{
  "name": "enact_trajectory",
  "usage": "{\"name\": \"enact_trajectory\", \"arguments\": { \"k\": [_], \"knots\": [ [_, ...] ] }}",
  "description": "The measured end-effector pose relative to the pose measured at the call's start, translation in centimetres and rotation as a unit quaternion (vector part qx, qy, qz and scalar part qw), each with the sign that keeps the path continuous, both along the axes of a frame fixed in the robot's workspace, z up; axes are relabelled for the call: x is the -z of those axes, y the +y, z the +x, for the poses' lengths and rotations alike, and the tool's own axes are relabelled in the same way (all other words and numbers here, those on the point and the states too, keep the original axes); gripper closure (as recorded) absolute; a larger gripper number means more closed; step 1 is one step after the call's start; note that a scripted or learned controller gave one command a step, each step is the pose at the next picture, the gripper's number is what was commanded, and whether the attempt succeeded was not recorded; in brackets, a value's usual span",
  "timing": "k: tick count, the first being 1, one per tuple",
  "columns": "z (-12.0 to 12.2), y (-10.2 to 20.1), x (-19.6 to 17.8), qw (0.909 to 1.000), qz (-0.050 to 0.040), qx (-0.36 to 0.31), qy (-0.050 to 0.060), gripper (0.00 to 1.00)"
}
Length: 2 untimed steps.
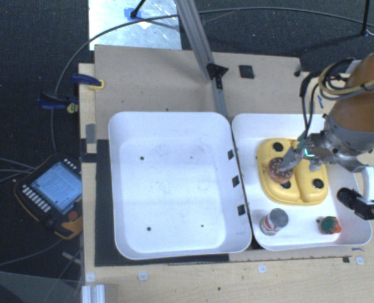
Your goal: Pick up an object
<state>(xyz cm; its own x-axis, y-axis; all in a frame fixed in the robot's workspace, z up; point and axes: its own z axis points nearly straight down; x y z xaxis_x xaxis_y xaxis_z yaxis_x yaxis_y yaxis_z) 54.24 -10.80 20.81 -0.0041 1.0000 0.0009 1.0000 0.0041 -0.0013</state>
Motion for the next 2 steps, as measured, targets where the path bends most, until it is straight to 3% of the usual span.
{"name": "enact_trajectory", "arguments": {
  "k": [1, 2],
  "knots": [
    [0.1, 0.0, -0.1, 1.0, -0.0002, 0.0, -0.001, 0.0],
    [0.9, -0.6, 5.3, 1.0, -0.0004, 0.001, 0.0, 0.0]
  ]
}}
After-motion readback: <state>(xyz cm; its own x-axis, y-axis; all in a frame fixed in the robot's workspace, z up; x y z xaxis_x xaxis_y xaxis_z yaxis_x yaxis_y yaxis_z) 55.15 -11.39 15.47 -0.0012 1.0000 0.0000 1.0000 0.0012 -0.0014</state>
